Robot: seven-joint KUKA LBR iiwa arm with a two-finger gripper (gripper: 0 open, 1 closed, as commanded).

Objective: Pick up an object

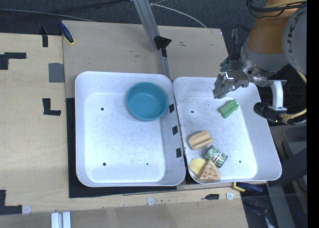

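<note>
We see one tool (221, 90), dark and metallic, hanging from the grey arm (294, 33) with its orange band, over the upper part of the right bin (259, 137); from this slanted view we cannot tell whether it is spread or pressed together, and we see nothing between its tips. Just below and to the right of the tool lies one green object (228, 108), tilted, resting on the floor of the right bin and apart from the tool. Farther down the same bin we count four more things: one tan bread-roll shape (199, 139) near the bin's left wall, one small green-and-white can (216, 155) lying on its side just below and right of the roll, one yellow piece (196, 165) at the lower left, and one tan wedge (210, 172) touching the yellow piece and close against the can. That makes five loose things in the right bin. We count two white bins in all, set side by side with their inner rims meeting; the left bin (94, 137) holds one blue bowl (146, 101), upright, near its upper right corner. Both bins sit on one light wooden table (99, 48), which carries several dark tape marks at the left. One grey metal pole (147, 15) slants down from the top of the view toward the seam between the bins.
</note>
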